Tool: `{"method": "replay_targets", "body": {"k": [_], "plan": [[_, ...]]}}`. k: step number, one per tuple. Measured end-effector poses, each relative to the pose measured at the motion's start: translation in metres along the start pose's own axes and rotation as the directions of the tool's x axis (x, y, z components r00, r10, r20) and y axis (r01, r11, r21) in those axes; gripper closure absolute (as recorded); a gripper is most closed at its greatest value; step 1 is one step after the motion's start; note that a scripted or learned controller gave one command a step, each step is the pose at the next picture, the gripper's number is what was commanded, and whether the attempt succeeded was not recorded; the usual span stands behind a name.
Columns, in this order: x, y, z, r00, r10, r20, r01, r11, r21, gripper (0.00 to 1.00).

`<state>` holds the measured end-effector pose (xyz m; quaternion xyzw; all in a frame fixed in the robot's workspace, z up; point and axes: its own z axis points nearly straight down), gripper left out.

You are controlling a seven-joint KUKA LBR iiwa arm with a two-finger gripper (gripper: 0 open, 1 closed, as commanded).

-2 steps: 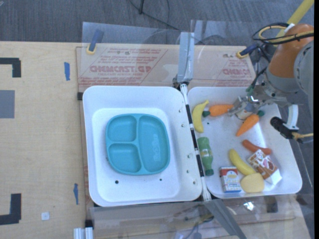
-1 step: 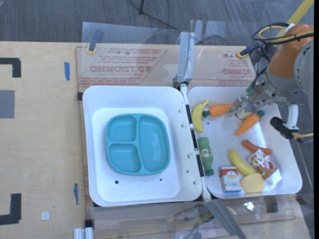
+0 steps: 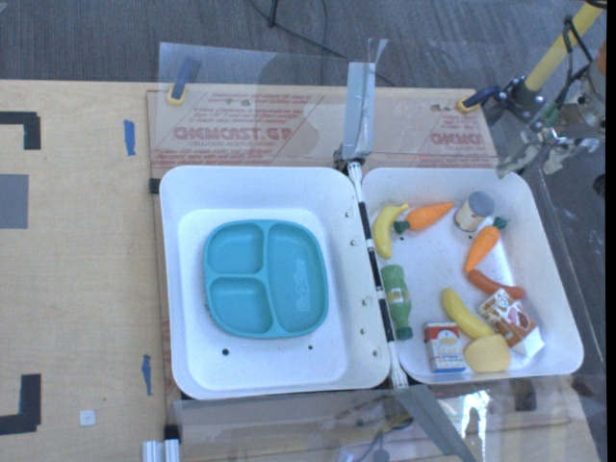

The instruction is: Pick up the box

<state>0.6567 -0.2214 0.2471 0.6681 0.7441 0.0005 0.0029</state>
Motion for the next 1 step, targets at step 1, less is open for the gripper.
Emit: {"method": "replay_targets", "body": {"k": [1], "plan": [[0.0073, -0.0818, 0.1019, 1.0, -0.021, -0.004, 0.021, 1.0, 0.004, 0.0]]}}
